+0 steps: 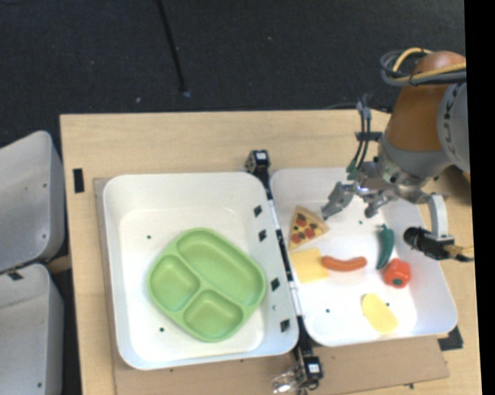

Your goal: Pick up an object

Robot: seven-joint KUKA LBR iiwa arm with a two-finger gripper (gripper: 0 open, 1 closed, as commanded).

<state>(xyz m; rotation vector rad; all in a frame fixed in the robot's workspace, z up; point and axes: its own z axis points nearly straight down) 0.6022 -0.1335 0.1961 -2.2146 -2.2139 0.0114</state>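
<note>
Grey gripper (356,198) hovers over my right bin (432,307), fingers seemingly spread, gripping nothing, beside the pizza slice (305,226) (green pepper (385,245) lies nearby).

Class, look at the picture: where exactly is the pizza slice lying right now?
The pizza slice lies in the right bin, near its left wall, just above the yellow cheese slice and left of the gripper.
</note>
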